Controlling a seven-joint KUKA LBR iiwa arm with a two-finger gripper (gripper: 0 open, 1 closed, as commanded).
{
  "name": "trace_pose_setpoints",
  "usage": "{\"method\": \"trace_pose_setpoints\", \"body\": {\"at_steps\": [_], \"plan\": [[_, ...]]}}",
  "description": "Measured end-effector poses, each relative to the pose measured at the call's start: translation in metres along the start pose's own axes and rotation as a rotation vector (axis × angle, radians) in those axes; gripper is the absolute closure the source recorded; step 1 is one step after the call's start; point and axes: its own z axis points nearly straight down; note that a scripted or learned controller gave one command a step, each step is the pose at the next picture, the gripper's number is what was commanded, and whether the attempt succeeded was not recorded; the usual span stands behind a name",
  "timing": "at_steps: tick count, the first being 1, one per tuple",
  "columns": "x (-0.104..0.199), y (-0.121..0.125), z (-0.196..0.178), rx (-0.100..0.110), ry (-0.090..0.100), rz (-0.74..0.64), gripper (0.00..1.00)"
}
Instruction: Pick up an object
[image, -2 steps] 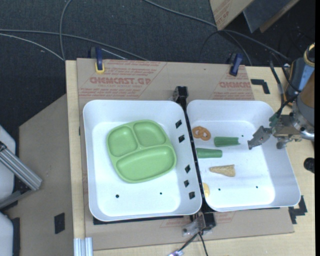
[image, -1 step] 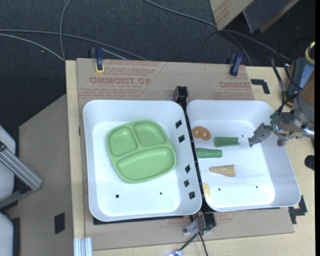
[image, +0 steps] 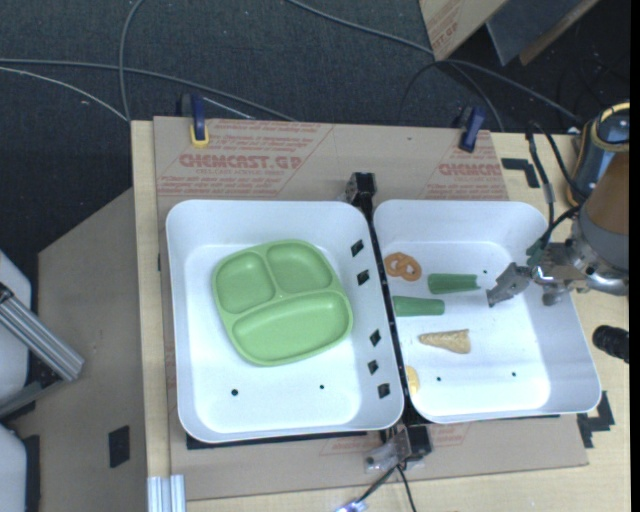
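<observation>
The right bin (image: 560, 350) holds a brown pretzel (image: 402, 266), a green stick (image: 452, 283), a second green piece (image: 417, 306), a tan wedge (image: 445, 341) and a small yellow bit (image: 411, 378) by the left wall. My gripper (image: 508, 286) hangs over the bin's right part, its tip just right of the green stick and apart from it. Nothing shows in its grasp. The grey arm with its orange band (image: 605, 215) comes in from the right edge.
The left bin (image: 200, 380) carries a green divided plate (image: 282, 300). A black rail (image: 378, 300) with clips separates the two bins. Cables (image: 545, 190) trail along the arm above the right bin's far corner. Blue clamps (image: 199, 125) hold the board at the back.
</observation>
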Motion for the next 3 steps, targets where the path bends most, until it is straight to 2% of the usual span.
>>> {"method": "trace_pose_setpoints", "body": {"at_steps": [1,2,3], "plan": [[0.0,0.0,0.063,0.002,0.001,0.0,0.0],[0.001,0.0,0.107,0.001,0.001,0.0,0.0],[0.0,0.0,0.094,-0.003,0.0,0.0,1.0]]}}
